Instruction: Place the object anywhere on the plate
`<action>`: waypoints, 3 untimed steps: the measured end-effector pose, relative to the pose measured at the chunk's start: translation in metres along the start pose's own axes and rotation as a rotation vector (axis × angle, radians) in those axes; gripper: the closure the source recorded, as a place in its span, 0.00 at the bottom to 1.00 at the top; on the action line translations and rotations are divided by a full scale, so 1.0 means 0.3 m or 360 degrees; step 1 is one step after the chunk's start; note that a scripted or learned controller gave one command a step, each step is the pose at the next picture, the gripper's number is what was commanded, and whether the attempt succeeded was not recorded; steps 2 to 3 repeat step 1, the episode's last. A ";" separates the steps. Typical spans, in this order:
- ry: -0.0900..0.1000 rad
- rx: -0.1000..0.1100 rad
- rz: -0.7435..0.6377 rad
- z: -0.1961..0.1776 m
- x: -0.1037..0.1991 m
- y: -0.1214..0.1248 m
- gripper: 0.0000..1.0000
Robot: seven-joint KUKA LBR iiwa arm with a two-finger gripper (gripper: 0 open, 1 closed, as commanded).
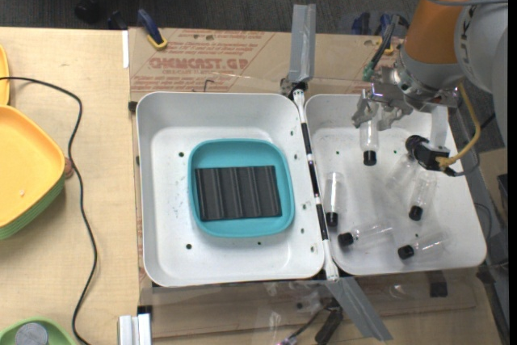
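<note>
The jaws of the gripper are closed on a clear plastic tube with a black cap, which hangs upright between them, cap end down, over the rear part of the right bin. The grey arm with its orange band reaches in from the right above that bin.

The light wooden counter carries a brown cardboard sheet under the two shallow white bins. The left bin holds a teal rounded-square plate with a dark ribbed centre, sitting roughly in the bin's middle, well apart from the held tube. A yellow dish lies at the counter's left edge, with a black cable running beside it.

In the right bin several more clear tubes with black caps lie flat: one close to the dividing wall, one near the centre, one toward the front, and one at the front right.
</note>
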State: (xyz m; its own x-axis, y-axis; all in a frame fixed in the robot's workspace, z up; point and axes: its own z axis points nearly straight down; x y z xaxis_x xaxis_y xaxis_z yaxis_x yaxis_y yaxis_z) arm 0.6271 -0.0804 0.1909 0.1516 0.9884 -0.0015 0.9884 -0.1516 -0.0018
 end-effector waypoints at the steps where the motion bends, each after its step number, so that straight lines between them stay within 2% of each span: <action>1: 0.0000 0.0000 0.0000 0.000 0.000 0.000 0.00; 3: 0.0000 0.0000 0.0000 0.000 0.000 0.000 0.00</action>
